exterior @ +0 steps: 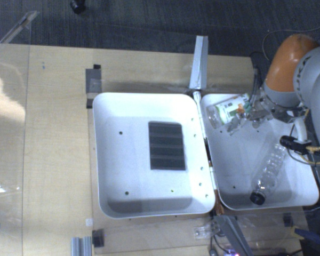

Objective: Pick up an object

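Nearest: clear plastic bottle with black cap (269, 173) lying flat in right white bin (309, 193), untouched | far corner: clear packet with green label (228, 111) at gripper (244, 116), apparently touching | finger state: cannot tell | left white bin (109, 143): dark ribbed rectangular pad (166, 145) | progress: reach made, nothing visibly lifted, pickup remains.

a: what sits on the worktop (53, 159)?
b: two shallow white bins side by side, the left bin (104, 143) touching the right bin (309, 191); a small dark block (94, 81) stands just beside the left bin's far corner.
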Robot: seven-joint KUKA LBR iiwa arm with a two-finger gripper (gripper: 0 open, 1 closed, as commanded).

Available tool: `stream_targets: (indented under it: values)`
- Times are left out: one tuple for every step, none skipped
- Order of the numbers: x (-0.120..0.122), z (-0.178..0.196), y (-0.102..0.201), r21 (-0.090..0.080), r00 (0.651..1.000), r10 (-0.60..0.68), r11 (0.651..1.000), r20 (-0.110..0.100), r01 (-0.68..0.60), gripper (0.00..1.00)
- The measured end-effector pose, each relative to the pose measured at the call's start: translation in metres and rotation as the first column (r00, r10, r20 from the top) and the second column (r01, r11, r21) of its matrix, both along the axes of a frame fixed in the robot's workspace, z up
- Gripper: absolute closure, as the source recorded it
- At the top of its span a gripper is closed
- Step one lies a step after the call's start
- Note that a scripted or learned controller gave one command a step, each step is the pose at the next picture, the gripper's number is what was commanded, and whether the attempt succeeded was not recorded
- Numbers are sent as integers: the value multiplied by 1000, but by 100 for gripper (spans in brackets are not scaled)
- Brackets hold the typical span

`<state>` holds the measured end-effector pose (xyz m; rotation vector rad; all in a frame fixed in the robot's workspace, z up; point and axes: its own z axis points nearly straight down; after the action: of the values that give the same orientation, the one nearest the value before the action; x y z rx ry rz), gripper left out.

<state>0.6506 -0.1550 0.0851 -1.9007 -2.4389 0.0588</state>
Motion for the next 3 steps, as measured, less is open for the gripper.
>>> stream_targets:
  values:
    - [0,1,-7,9,999,38,999,-4,-38,0]
    - [0,11,-12,1,999,38,999,-5,-38,100]
    - [14,101,49,-1,995,72,997,72,-72,100]
